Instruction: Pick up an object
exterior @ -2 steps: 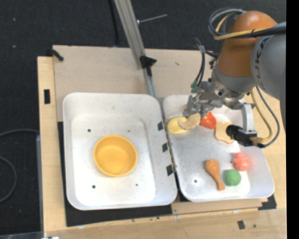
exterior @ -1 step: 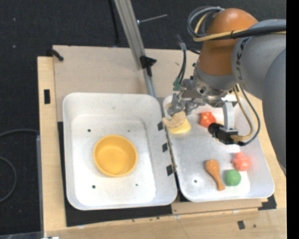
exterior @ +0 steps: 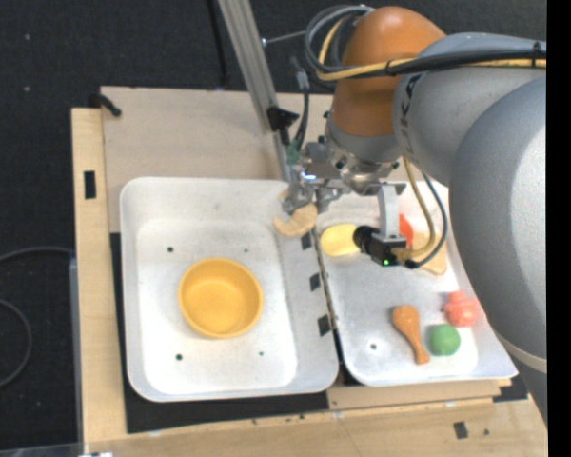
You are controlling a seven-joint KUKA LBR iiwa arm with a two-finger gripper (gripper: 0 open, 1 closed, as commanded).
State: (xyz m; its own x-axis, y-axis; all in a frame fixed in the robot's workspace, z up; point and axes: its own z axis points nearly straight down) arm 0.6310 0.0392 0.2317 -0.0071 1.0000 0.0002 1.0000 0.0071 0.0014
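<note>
- so the end effector (exterior: 303, 201) is sitting up at the back of the two bins, right over the divide between them, with a tan, flat-looking piece (exterior: 295, 221) right under its tips
- that tan piece seems to be touching or hanging off the fingertips, resting about on the rim of the left bin (exterior: 143, 255). Honestly can't tell if it's pinched or just lying there underneath, too much clutter around the wrist
- same goes for the fingers themselves, whether they're spread or closed is not something I can make out from this angle
- other candidates: a yellow bowl (exterior: 221, 297) sits in the middle of the left bin, well apart from the arm
- in the right bin (exterior: 381, 365) there's a pale yellow lump (exterior: 338, 241) just beside the end effector, an orange-red bit (exterior: 406, 227) partly behind cables, then near the front a brown drumstick-shaped thing (exterior: 409, 330), a green ball (exterior: 444, 340) and a pinkish-red piece (exterior: 461, 309) close together
- my read on progress: the arm is down at the grab spot, so the reach looks done, but nothing is clearly lifted clear of the bins. I'd say the actual pickup is unconfirmed, and the lift is what's left
</note>
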